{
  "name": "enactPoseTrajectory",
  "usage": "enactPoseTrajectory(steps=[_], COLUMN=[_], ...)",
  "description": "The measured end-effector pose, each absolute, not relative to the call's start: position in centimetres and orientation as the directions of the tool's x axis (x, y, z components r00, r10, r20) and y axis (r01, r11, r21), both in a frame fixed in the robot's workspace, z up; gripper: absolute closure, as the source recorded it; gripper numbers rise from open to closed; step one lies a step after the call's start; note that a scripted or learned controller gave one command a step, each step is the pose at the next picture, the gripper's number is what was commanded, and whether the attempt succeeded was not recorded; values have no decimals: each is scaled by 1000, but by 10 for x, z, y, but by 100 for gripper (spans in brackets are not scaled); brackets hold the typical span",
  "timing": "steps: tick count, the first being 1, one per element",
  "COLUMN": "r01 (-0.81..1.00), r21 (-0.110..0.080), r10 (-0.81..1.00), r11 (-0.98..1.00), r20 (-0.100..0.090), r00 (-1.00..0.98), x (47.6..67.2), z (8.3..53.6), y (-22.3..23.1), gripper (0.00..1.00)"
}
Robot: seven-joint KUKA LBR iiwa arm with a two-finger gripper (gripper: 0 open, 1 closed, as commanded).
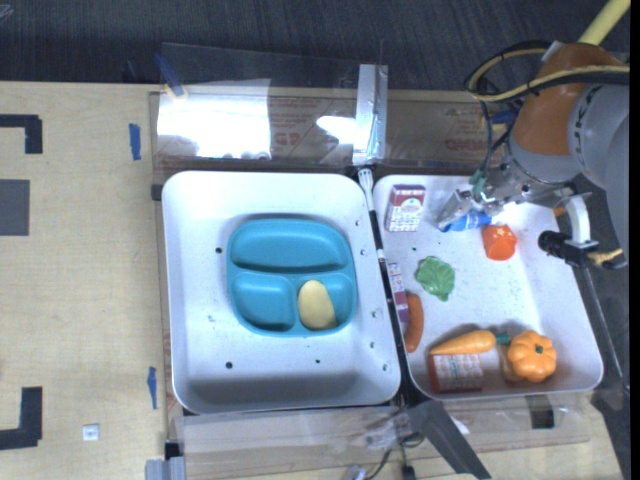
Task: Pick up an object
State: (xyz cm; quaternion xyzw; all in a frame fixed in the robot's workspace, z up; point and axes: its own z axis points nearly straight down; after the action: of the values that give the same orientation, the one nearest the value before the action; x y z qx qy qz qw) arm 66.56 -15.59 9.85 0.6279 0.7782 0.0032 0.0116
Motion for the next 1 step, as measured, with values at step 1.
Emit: enactPoseTrajectory(steps=[1], r01=[976], r21=[30], r10=[977], r11=[215], r20=[-15], r00=[-215], x=[669], z=[112], y=[-153], gripper=[100])
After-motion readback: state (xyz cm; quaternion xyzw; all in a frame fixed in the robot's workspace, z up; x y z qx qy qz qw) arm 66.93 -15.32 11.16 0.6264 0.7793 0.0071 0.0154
